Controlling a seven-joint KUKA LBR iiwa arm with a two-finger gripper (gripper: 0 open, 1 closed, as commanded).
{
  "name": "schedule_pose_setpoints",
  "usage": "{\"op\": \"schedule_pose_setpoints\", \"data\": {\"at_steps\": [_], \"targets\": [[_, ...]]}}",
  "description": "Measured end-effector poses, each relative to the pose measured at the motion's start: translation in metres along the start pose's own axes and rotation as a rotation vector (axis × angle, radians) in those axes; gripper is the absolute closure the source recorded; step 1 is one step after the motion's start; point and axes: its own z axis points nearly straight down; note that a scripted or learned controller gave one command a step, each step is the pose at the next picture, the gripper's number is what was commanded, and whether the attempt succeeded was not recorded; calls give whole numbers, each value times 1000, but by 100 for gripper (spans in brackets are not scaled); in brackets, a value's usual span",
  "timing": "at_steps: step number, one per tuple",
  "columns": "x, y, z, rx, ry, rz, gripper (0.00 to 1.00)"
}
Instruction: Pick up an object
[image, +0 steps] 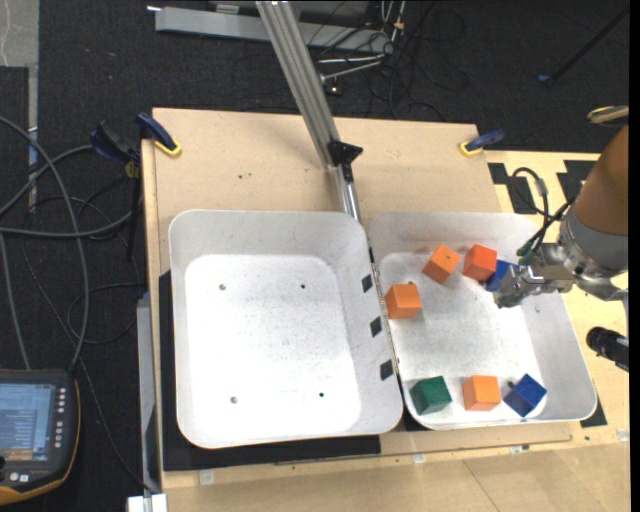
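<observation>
seemingly the hand sits low by the blue cube and orange cube to attempt a pick (grip state: cannot tell).

1. Both white bins look like smooth plastic, faintly speckled.
2. The bench board beneath the bins is matt, pale pressed wood.
3. The blocks, like the green block, look matt.
4. The pole behind the bins is brushed metal.

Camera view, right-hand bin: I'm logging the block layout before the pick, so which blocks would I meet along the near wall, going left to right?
Green block → orange block → blue block.
</observation>
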Motion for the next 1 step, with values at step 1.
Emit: {"op": "schedule_pose_setpoints", "data": {"at_steps": [1], "targets": [[52,7,-14,-5,1,-8,100]]}}
